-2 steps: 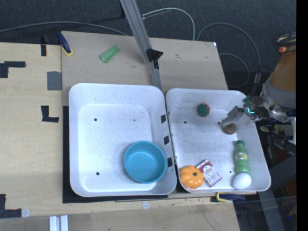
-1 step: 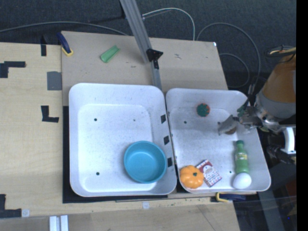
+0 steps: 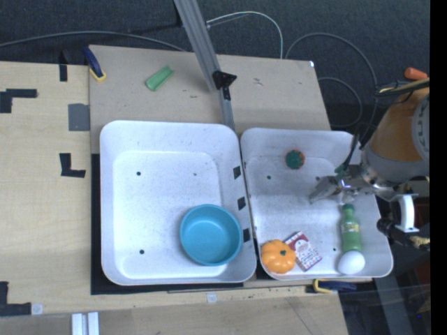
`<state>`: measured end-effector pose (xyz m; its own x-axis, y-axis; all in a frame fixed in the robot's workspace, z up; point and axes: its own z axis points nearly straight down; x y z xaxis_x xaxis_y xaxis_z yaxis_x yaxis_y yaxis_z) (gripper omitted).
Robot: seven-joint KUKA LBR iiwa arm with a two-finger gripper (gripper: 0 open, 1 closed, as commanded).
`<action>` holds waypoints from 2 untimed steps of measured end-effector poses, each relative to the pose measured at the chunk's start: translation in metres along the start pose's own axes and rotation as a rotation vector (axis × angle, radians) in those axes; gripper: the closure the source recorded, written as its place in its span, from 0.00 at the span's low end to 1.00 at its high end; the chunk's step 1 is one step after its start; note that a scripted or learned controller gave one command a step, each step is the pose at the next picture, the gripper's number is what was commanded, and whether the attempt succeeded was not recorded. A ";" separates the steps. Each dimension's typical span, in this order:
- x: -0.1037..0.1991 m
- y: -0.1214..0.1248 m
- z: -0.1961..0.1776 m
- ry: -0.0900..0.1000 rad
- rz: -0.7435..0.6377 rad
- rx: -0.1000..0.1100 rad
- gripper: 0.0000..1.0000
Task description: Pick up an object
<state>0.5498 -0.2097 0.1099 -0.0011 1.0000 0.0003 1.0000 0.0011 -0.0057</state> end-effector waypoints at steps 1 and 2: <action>0.000 0.000 0.022 -0.002 0.000 -0.005 0.00; 0.001 0.000 0.011 -0.001 -0.002 -0.004 1.00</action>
<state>0.5501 -0.2085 0.0988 -0.0029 1.0000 -0.0003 1.0000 0.0029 -0.0014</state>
